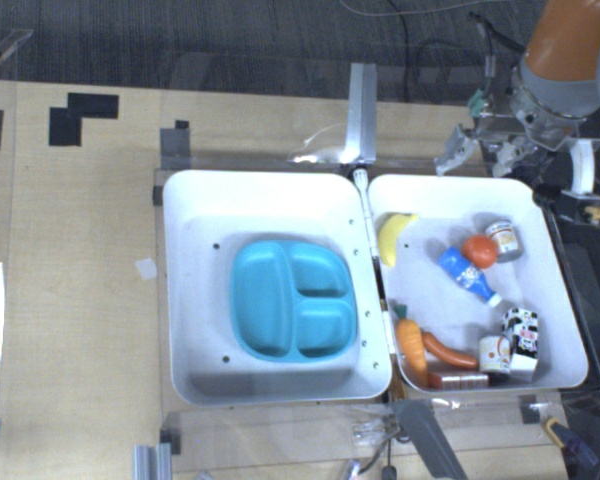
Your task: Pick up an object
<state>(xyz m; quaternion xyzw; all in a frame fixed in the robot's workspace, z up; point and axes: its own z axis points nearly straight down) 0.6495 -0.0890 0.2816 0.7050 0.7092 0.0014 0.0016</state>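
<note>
Tomato (pixel 481 251) in right bin (pixel 550 268), well below the fingers (pixel 458 152).

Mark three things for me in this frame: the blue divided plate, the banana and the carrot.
blue divided plate (pixel 292 300): camera view, on the ridge between its compartments.
banana (pixel 391 236): camera view, middle of its yellow body.
carrot (pixel 411 345): camera view, on its orange body, mid-length.

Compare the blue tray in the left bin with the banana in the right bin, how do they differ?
The blue tray is light blue; the banana is yellow. The tray is far larger and split into compartments, while the banana is a small curved piece. The tray lies mid-floor in the left bin; the banana sits against the right bin wall near the divider. Both rest untouched, away from the tool.
</note>
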